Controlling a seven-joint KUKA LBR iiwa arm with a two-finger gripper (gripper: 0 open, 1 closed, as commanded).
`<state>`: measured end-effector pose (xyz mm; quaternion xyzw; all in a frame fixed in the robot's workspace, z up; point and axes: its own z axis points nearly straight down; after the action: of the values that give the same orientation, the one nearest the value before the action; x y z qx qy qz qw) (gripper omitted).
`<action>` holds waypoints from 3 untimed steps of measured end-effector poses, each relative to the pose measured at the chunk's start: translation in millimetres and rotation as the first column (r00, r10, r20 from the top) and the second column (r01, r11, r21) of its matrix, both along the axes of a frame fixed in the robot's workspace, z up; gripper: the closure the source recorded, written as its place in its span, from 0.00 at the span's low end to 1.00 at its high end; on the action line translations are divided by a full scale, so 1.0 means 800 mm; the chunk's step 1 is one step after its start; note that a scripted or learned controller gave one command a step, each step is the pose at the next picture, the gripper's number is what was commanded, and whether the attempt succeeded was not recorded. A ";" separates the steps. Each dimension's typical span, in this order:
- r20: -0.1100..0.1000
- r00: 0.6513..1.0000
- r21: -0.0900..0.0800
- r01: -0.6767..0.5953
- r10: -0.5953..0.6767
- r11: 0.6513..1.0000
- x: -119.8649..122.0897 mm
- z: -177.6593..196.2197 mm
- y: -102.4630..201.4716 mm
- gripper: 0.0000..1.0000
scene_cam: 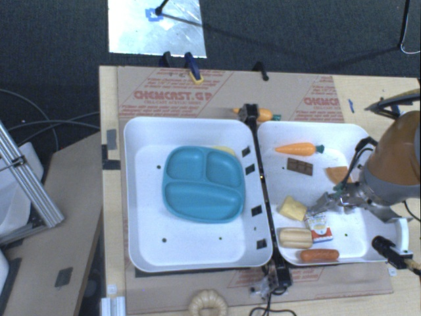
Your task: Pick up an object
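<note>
The board [171, 94] is lying under both bins and is reaching out far past the jaws on every side. The left bin [141, 196] is sitting well to the left of the jaws, beyond the divider. The right bin [355, 229] is lying under the jaws, which are hanging over its middle. The arm [395, 163] is reaching in from the right, its bulk behind the jaws and covering the bin's right edge. The gripper [322, 206] is pointing left and down at the bin floor. It is blurred, and I cannot tell whether the jaws are apart or together, nor whether anything is sitting between them.

The blue plate [200, 183] is resting in the left bin, well to the left of the jaws. The carrot [296, 149] is lying well above the jaws and a little left, near the bin's far wall. The sausage [320, 255] is lying below the jaws, near the front wall. The bun [295, 237] is lying below and left of the jaws, just above the sausage's left end. The wedge [293, 209] is sitting just left of the jaws. The carton [318, 228] is lying just below the jaws, the closest object to them, though I cannot tell whether they are touching. The brown bar [300, 167] is lying above and left of the jaws. The orange piece [337, 174] is lying above the jaws, slightly right.
</note>
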<state>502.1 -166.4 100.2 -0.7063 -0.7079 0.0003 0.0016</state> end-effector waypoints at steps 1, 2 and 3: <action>0.004 1.000 0.002 0.000 0.000 1.000 0.003 -0.016 0.001 0.00; 0.012 1.000 0.002 0.000 0.000 1.000 0.006 0.000 0.002 1.00; 0.009 1.000 -0.003 -0.002 0.002 1.000 0.000 0.069 0.011 1.00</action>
<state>501.8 -157.9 155.3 -0.7055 -0.7087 -0.0016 -0.0027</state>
